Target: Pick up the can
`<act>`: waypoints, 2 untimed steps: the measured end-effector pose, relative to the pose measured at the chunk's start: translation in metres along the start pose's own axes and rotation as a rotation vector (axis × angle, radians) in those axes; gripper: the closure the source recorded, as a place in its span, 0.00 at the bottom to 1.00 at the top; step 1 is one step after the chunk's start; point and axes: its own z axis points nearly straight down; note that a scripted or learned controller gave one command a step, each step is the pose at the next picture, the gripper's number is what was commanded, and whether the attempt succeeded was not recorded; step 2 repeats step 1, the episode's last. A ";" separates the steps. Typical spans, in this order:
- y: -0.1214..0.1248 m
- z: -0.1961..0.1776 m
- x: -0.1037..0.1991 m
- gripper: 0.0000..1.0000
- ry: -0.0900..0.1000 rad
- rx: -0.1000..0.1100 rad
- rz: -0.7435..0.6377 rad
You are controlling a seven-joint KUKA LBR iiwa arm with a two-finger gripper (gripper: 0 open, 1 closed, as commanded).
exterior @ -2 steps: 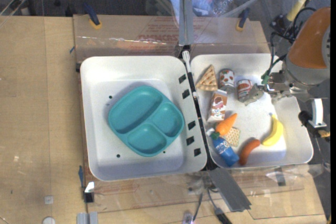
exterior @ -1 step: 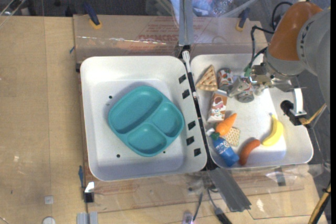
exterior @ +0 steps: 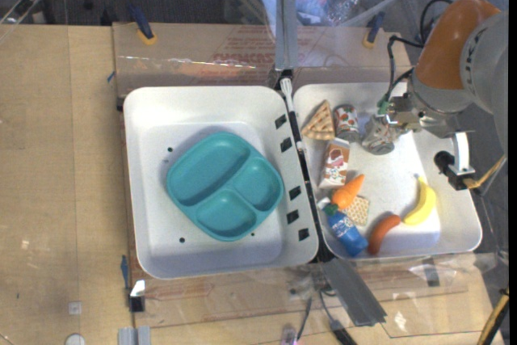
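Camera view, gripper point(exterior: 380, 137) beside can point(exterior: 346, 122), near bin rim point(exterior: 355, 88)

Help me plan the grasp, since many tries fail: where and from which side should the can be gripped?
Grip the can across its round sides, coming from above. It seems to lie on its side near the right bin's far edge, close by the sandwich and carton, so fingers probably fit best across its width.
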 end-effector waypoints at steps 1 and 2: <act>0.020 -0.110 -0.004 1.00 0.002 0.004 0.246; 0.020 -0.110 -0.004 1.00 0.002 0.004 0.246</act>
